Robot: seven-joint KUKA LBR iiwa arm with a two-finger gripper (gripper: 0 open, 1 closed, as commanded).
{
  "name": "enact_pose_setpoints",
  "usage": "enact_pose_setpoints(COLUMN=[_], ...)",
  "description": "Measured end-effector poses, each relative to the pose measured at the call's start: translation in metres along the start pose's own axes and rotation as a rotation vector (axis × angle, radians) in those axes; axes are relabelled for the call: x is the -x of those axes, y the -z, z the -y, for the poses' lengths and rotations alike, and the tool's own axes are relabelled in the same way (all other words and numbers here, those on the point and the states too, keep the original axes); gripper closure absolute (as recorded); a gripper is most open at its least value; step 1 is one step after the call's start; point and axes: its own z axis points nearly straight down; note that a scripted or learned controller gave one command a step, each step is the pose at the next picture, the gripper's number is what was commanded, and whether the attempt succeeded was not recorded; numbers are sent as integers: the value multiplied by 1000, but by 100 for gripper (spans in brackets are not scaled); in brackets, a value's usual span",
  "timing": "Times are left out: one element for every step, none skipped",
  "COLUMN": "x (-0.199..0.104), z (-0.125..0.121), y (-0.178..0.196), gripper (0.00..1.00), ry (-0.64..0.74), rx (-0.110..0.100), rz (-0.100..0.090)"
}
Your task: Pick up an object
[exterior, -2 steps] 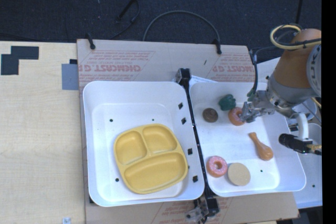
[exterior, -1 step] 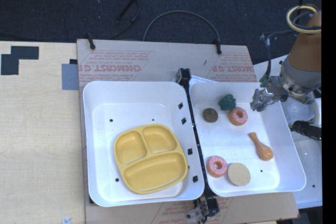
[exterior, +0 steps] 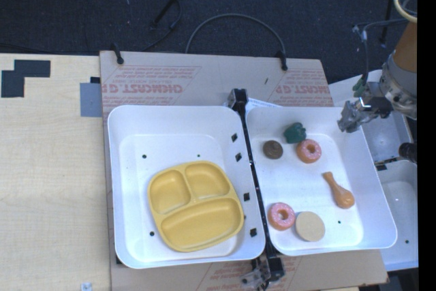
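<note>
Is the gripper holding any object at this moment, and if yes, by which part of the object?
Nothing is held. The two-finger gripper hangs above the right white bin's upper right rim, with no object between its fingers.

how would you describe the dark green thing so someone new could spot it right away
Look in the right bin, at its far side. The green piece lies there, just beyond a brown donut and a pink donut. It is the one dark green, lumpy item; its neighbours are round rings.
</note>
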Motion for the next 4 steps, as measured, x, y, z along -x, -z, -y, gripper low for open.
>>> enact_pose_setpoints(x=[-47,-95,-156,-196], z=[19,27,43,58], y=[-14,-11,-20,-29], gripper=[100,100,100,100], ry=[1,2,3,1], rx=[-10,-9,-10,-11], rz=[-4,-4,-4,-3])
